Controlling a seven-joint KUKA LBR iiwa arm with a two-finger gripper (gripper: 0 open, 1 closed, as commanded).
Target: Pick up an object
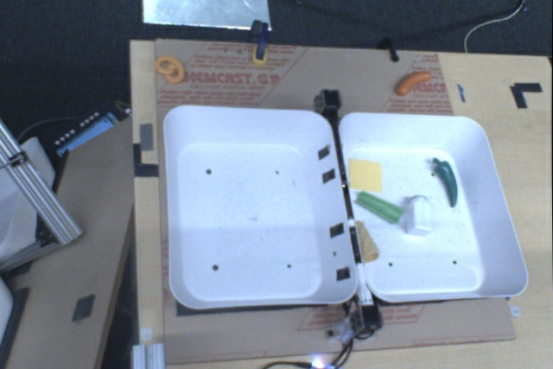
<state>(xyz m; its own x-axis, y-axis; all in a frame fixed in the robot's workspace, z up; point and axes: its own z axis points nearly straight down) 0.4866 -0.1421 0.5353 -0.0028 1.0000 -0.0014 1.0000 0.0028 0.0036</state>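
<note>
Camera view: a slanted look down on a counter (294, 69) carrying two shallow white bins side by side.
Left bin (186, 212): a bare white floor with a few small dark dots.
Right bin (501, 220): all the loose things in the bins lie here, toward its left and middle.
Yellow square (364, 175): flat on the floor, near the bin's left wall.
Green stick (378, 206): lying slantwise just nearer than the square, its right end touching or just beside the white piece.
White piece (417, 215): small and blocky, about the middle of the bin.
Dark green pod (446, 181): curved, further right and farther back, apart from the rest.
Tan scrap (367, 243): against the left wall, nearest of the lot.
Outside the bins: an orange ring (170, 69) at the far left of the counter, an orange sausage shape (413, 83) at the far right.
Tool: whether it is spread or pressed together cannot be told here.
Progress: judging by how things lie, nothing is lifted; every object rests on a surface. The choice of object, the approach, the grasp and the lift all look to be left.
</note>
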